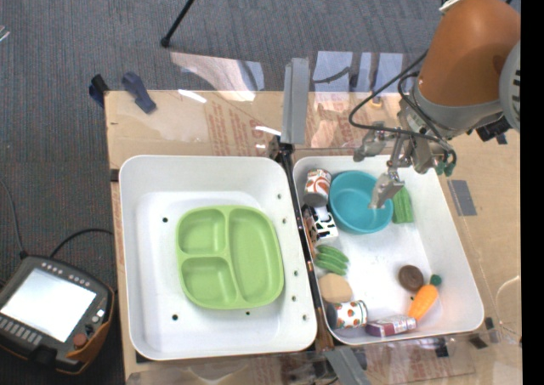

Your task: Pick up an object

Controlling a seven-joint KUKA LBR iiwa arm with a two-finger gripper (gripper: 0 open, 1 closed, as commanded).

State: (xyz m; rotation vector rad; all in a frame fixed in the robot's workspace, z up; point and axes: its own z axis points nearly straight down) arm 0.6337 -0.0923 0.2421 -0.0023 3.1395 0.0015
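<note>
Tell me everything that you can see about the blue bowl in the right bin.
The blue bowl is a round, smooth, teal-blue bowl that looks like plastic. It stands upright, mouth up, at the far end of the right bin. Nothing can be seen lying in it. The gripper hangs over its right rim. A green object lies against its right side, and a small patterned can stands close to its left side.

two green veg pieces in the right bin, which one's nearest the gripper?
The green piece by the blue bowl's right rim, just beside the gripper. The other green piece lies lower left, near the bin divider.
</note>
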